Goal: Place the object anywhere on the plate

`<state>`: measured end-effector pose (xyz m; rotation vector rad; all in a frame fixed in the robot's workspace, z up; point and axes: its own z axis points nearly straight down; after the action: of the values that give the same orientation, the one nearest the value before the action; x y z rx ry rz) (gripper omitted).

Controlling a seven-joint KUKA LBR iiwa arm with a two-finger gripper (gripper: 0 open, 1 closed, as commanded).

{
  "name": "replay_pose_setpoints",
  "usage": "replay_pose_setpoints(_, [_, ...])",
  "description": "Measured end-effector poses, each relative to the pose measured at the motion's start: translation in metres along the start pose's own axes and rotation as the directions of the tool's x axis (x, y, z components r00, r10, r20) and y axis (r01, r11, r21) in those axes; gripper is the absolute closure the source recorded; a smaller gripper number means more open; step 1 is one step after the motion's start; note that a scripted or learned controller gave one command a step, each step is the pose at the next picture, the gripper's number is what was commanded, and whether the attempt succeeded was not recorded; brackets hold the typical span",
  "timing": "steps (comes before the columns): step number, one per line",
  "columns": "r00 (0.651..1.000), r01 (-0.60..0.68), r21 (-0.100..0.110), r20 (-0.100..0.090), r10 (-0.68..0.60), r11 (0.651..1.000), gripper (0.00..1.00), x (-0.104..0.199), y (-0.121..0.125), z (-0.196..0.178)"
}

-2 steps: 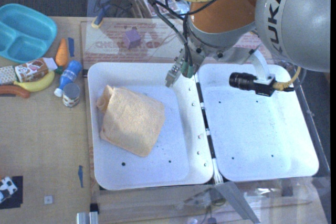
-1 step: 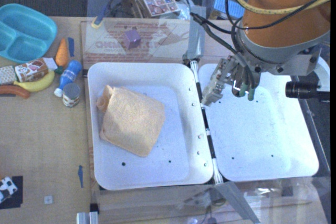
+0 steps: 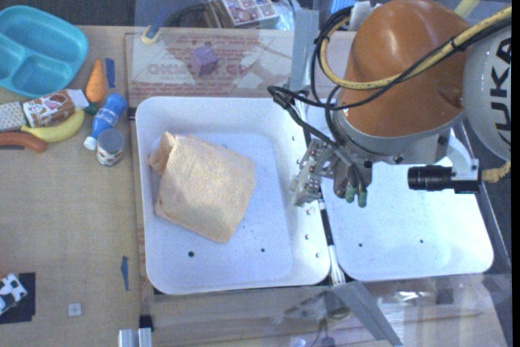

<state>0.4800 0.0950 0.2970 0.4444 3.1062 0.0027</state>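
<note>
Currently pre-grasp by the look of it: arm (image 3: 406,69) over seam between left bin (image 3: 268,256) and right bin (image 3: 422,248). Cloth (image 3: 203,187), likely the object, folded flat in left bin, untouched. Gripper (image 3: 329,179) near cloth, apart from it, grip state impossible to tell; next needs shifting left, descending, grabbing, then reaching blue plate (image 3: 41,53) outside bins.

Bright even light, bluish glare on white bins (image 3: 276,126), perhaps slightly soft

A tan cloth (image 3: 203,187) is seen in a white bin (image 3: 276,126); the arm (image 3: 406,69) is banded orange; a blue tray (image 3: 41,49) is seen.
</note>
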Motion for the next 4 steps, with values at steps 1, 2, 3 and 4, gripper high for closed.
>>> replay_pose_setpoints(1, [0.995, -0.095, 0.001, -0.002, 0.095, 0.995, 1.0, -0.02, 0.051, 0.063])
replay_pose_setpoints(2, [0.987, -0.162, 0.002, -0.003, 0.162, 0.987, 1.0, 0.005, 0.124, 0.126])
replay_pose_setpoints(3, [0.93, -0.368, -0.003, -0.01, 0.368, 0.93, 1.0, 0.008, 0.138, 0.197])
replay_pose_setpoints(4, [0.999, -0.04, 0.002, -0.004, 0.04, 0.999, 1.0, 0.03, 0.104, 0.157])
